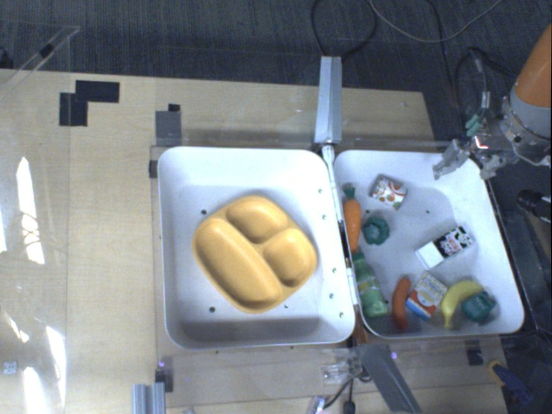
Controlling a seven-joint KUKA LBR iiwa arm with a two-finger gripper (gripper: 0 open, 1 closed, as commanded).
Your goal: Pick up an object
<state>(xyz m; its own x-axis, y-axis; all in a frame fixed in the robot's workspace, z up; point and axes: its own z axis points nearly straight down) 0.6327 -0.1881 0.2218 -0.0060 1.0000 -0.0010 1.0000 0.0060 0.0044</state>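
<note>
My gripper [468, 162] hangs over the far right corner of the right bin [500, 231], open, with nothing between its fingers. Below and left of it lie a small patterned cup [388, 191], an orange carrot [352, 219], a teal lump [375, 229] and a white carton [444, 246]. At the bin's near side are a green bottle [370, 289], a red sausage [401, 304], a small packet [424, 295], a yellow banana [457, 299] and a teal toy [479, 308]. The gripper touches none of them.
The left bin [177, 231] holds a yellow divided plate [254, 250]. A metal rail [330, 102] runs back from the wall between the bins. Black cables [388, 24] loop on the dark floor behind the bench.
</note>
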